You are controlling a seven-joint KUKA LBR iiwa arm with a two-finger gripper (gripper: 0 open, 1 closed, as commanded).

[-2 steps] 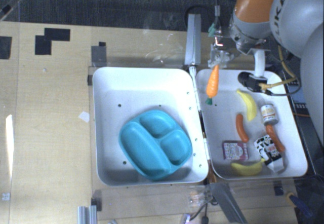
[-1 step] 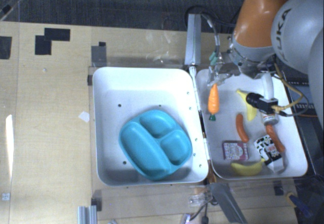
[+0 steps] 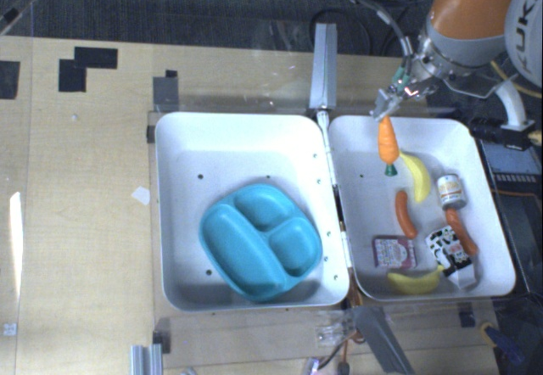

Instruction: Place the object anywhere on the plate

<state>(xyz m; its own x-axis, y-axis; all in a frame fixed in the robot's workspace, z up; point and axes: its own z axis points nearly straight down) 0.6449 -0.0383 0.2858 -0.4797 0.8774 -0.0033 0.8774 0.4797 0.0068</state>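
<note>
The carrot (image 3: 387,141) is seen hanging upright from the gripper (image 3: 387,109), pinched at its orange top, green tip pointing down over the right bin (image 3: 490,195). The blue plate (image 3: 259,239) is found well to the camera's left and lower, in the left bin (image 3: 182,195). A leftward carry across the bins' shared wall is called for.

Bare floor rings the plate (image 3: 260,238); the right bin (image 3: 365,271) is cluttered.

Grey arm (image 3: 475,42) with a broad orange band, black cables trailing behind.
</note>
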